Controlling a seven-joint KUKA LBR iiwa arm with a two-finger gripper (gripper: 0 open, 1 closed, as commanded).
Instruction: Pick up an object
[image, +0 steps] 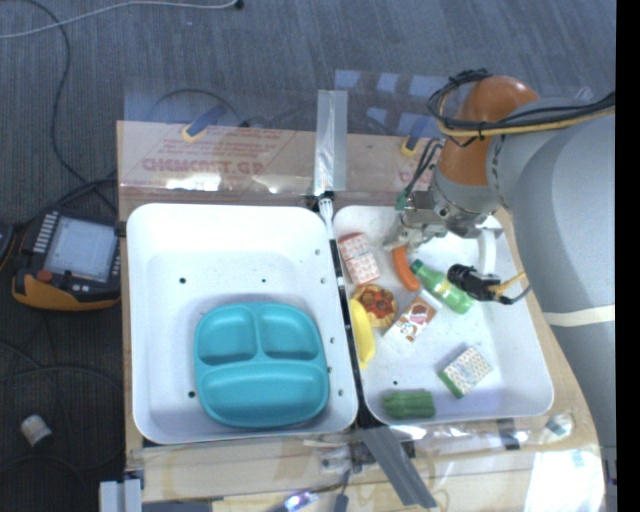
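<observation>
1. The gripper (412, 236) hangs over the right white bin (520, 385); whether its fingers are parted, I cannot tell.
2. The small orange carrot-shaped toy (403, 267) lies just below: probably light, stiff, slick; grasp across its middle.

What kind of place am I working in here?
Likely a robotics lab: two white bins on a taped cardboard base over grey carpet, a control pendant lying on the floor, and toy food such as a banana.

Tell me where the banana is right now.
The banana lies in the right bin, along its left wall, just below the round snack packet and left of the small carton.
</observation>
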